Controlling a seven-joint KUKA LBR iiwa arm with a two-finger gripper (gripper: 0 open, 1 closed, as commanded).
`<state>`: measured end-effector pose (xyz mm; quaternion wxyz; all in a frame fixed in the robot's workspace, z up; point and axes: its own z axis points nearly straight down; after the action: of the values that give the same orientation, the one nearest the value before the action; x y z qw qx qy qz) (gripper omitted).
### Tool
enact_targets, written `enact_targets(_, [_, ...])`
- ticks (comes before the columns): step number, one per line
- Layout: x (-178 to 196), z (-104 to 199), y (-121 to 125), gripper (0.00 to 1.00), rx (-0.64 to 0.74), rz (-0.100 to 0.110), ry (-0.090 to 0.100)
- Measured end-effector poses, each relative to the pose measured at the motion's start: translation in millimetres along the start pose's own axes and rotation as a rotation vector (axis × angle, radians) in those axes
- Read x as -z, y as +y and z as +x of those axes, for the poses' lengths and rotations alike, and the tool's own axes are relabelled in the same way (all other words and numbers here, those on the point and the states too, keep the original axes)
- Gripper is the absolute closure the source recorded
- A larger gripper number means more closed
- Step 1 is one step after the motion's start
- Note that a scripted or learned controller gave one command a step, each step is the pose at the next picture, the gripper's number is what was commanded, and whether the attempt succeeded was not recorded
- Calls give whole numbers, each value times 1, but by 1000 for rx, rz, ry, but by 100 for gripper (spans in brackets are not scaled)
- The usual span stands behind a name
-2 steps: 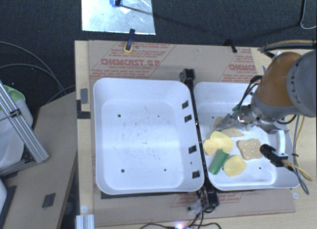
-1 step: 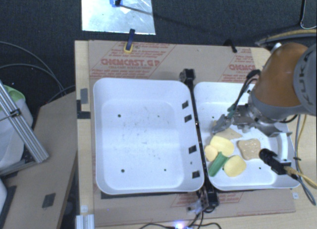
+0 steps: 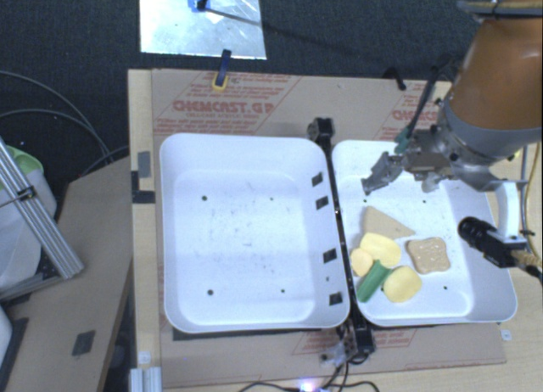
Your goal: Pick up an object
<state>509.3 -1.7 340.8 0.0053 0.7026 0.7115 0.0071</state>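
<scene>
Gripper (image 3: pixel 379 174) state unclear, hovering far side of right bin (image 3: pixel 484 301); best dropping straight onto cracker (image 3: pixel 428 254), clear of neighbours.

we see a dark carpeted floor (image 3: pixel 68 17) around the bench, with a shiny metal sheet (image 3: pixel 202 8) lying flat on it at the top and black cables (image 3: pixel 51 102) curving across it at the left. a brown cardboard sheet (image 3: pixel 254 102) printed with red lettering covers the bench top, and a silver aluminium frame rail (image 3: pixel 38 212) leans at the left edge above a tan board (image 3: pixel 76 297).
</scene>
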Motion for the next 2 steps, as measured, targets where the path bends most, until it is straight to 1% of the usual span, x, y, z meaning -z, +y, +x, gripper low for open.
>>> enact_targets(1, [-138,25,-27,0,-10,27,-1])
enact_targets(2, [-157,-36,-22,0,-15,19,-3])
